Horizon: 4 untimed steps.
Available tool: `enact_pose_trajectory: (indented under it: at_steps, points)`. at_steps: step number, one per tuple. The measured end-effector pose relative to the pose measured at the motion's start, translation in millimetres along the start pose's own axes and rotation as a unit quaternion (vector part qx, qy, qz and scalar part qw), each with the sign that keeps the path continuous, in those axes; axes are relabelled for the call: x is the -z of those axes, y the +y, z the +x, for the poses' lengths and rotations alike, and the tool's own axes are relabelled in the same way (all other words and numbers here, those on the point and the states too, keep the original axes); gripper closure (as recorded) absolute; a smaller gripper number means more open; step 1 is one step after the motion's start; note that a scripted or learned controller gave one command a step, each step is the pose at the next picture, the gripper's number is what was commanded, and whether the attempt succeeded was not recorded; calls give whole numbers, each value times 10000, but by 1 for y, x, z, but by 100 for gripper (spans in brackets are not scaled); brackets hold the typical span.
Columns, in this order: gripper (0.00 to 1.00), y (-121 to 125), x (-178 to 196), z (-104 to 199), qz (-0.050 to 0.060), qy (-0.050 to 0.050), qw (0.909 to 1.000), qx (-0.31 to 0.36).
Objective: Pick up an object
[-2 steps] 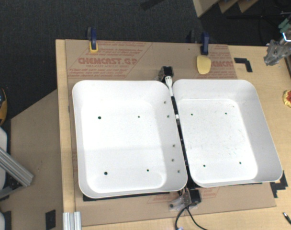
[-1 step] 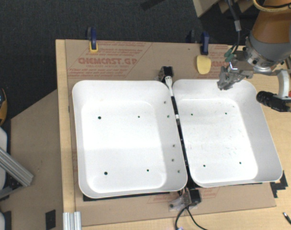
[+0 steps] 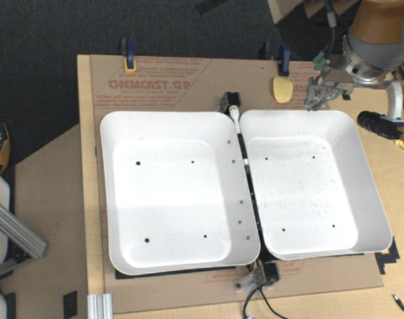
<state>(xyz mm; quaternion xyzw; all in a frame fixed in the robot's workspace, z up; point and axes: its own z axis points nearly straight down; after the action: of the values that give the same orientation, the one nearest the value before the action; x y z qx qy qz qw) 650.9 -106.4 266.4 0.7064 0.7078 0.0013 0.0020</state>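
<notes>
Board point(image 3: 155, 78) reads "CHEMCAST GP" in red. Gripper point(image 3: 319, 98) sits over the board just past the right bin's point(image 3: 361, 145) far rim; grip state: can't tell. Yellow object point(image 3: 282, 89) lies on the board beside it, outside both bins.

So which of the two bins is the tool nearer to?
The right bin. The tool hangs just beyond its far rim, beside a small yellow object lying on the board; the left bin sits across the central divider.

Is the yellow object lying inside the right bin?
No. The yellow object lies on the board beyond the right bin, outside its rim.
</notes>
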Motion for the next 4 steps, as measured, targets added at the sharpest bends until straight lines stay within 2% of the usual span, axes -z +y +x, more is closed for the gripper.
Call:
enact_pose_trajectory:
  at_steps: [1,2,3,4]
  points:
    - [100,18,76,65,-34,12,10000,31]
    - [100,-23,-2,225,74,42,9999,68]
    - [100,-45,-28,340,57,28,10000,56]
    - [100,-37,46,290,-23,10,10000,-27]
